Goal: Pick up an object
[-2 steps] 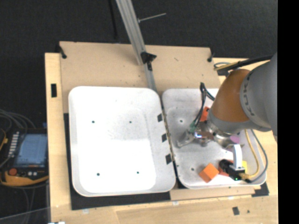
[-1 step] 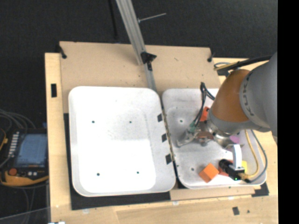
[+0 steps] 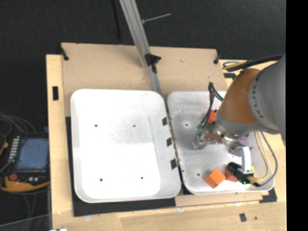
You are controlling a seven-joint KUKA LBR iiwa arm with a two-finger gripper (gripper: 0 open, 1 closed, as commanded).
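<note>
My gripper (image 3: 201, 139) hangs low over the middle of the right bin (image 3: 188, 100), pointing down at the bin floor. An orange block (image 3: 215, 177) lies near the bin's front edge, a short way in front of the gripper and apart from it. Just to its right sits a small red piece (image 3: 231, 179). Beside the wrist, a small orange-red thing (image 3: 211, 115) shows at the gripper's far side. A bit of purple (image 3: 243, 141) peeks out from under the arm on the right. I see nothing between the gripper and the floor.
The left bin (image 3: 115, 143) lies beside the right one, with black clips along their shared wall (image 3: 171, 141). A slanted metal pole (image 3: 137, 28) rises behind the bins. The bulky arm (image 3: 250, 102) covers the right bin's far right part.
</note>
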